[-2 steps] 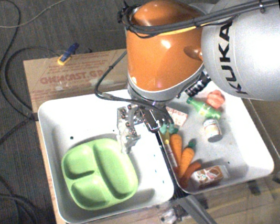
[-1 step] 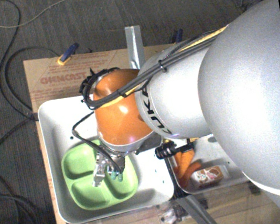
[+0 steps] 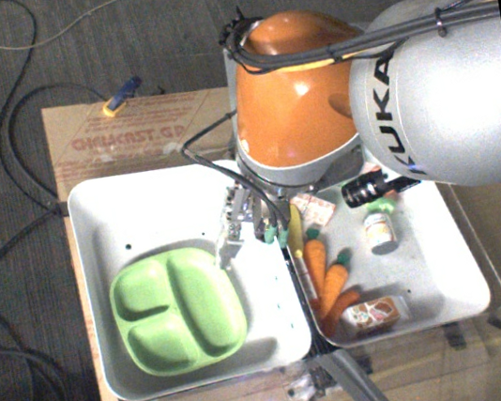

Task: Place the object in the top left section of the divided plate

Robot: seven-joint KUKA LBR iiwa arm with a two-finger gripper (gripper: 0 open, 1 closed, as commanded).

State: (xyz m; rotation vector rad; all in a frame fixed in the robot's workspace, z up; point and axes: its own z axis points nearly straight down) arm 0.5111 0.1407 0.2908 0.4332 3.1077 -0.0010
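A light green divided plate [image 3: 181, 308] lies in the left white bin [image 3: 118, 203], toward its front left. It has two small sections on its left and one long section on its right, and all of them look bare. My gripper [image 3: 240, 226] hangs under the orange wrist band, just past the plate's upper right corner and near the wall between the two bins. I see nothing clearly held in it. Several small objects lie in the right bin [image 3: 454, 280].
The right bin holds two carrots [image 3: 323, 268], a black bottle [image 3: 371, 189], a small jar [image 3: 380, 231], a red-and-white packet [image 3: 374, 313] and a pale card [image 3: 314, 209]. The big arm body covers the back of that bin. A cardboard sheet [image 3: 125, 135] lies behind the left bin.
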